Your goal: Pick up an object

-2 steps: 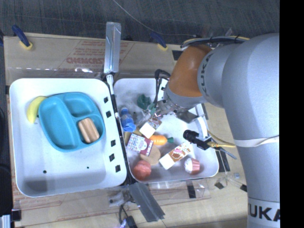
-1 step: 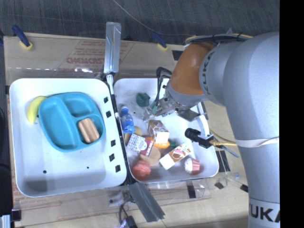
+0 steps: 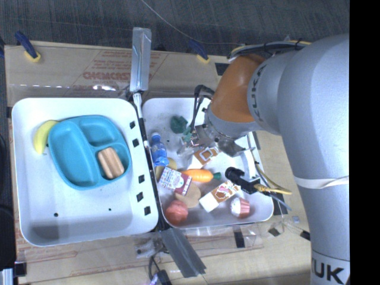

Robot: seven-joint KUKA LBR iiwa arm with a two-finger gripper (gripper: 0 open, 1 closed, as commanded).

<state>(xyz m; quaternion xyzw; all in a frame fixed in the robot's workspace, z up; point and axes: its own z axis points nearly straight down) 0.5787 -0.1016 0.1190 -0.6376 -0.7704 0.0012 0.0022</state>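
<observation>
Tabletop (image 3: 71,64): brown cardboard, red print unreadable, dark carpet beyond at 12 o'clock. 2 white bins. Gripper (image 3: 193,136) over right bin (image 3: 155,108); grip state unclear. Carrot (image 3: 199,175) at its 6 o'clock. "KUKA" lettering on arm (image 3: 314,100).

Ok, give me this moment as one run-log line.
arm: over right bin | gripper: low among items, near green object | grasp: none visible | left bin: blue tray, banana
</observation>
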